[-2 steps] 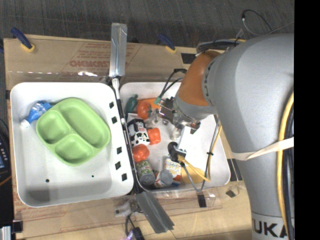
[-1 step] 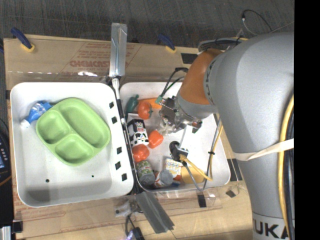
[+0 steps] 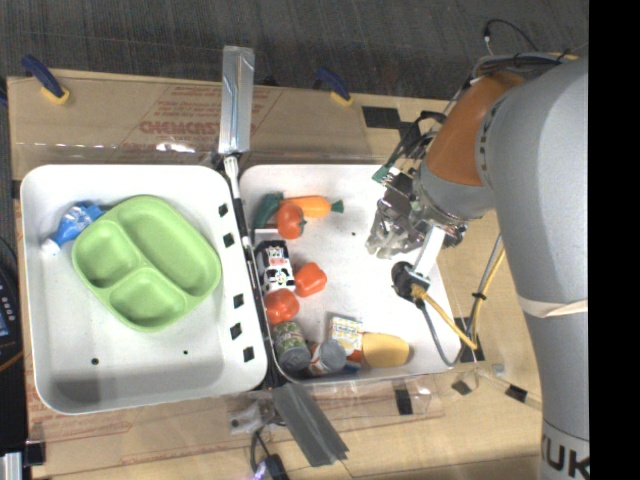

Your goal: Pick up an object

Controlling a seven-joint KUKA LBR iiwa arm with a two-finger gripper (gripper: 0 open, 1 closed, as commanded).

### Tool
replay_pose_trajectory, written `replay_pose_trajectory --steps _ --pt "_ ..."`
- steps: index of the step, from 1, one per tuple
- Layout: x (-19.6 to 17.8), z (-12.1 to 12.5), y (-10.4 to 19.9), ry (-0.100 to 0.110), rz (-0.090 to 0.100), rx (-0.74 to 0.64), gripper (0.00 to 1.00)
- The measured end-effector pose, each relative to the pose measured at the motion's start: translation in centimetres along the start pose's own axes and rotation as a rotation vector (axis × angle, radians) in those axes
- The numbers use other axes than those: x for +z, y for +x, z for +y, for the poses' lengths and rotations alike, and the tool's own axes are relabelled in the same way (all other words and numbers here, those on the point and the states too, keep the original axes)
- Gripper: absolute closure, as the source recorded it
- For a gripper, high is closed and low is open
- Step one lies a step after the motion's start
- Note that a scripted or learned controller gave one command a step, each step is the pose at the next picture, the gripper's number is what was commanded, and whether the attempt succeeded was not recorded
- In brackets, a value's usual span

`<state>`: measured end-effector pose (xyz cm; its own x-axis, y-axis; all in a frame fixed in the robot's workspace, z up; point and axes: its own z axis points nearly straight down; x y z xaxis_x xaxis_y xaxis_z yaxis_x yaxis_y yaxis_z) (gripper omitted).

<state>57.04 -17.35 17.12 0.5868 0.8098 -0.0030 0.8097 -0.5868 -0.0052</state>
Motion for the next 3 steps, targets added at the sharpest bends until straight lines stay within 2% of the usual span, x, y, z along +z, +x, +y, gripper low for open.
replay_pose_trajectory --steps 1,2,3 --pt "0.1 0.0 0.0 0.001 0.0 0.0 0.0" --pt "6.0 -7.1 0.0 -0.012 0.004 0.123 0.0" --pt "-0.1 -9.1 -3.6 -0.001 0.001 -0.262 0.0"
